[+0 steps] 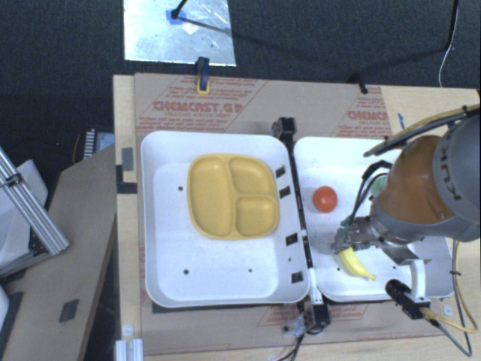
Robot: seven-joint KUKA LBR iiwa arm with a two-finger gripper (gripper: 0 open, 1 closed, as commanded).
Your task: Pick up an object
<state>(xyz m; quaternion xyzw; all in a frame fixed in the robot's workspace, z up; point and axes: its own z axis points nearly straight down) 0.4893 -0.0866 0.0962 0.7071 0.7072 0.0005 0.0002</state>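
Grey and orange, the arm (425, 190) reached in from the right and covered much of the right bin (331, 153). Its gripper (350, 238) sat low over that bin's front half, right above the banana (355, 264); whether it was wide or narrow could not be told, since the wrist hid it. The banana lay near the bin's front wall, its long axis running from upper left to lower right, with the darker tip pointing toward the front right corner. Its upper end was touching or just under the gripper, too blurred to say which. A red ball (325, 198) rested apart from it, farther back in the same bin. In the left bin (161, 277) a yellow tray (231, 195) with three compartments lay flat. Both bins stood side by side on the surface (248, 100), whose right part the arm cut off.
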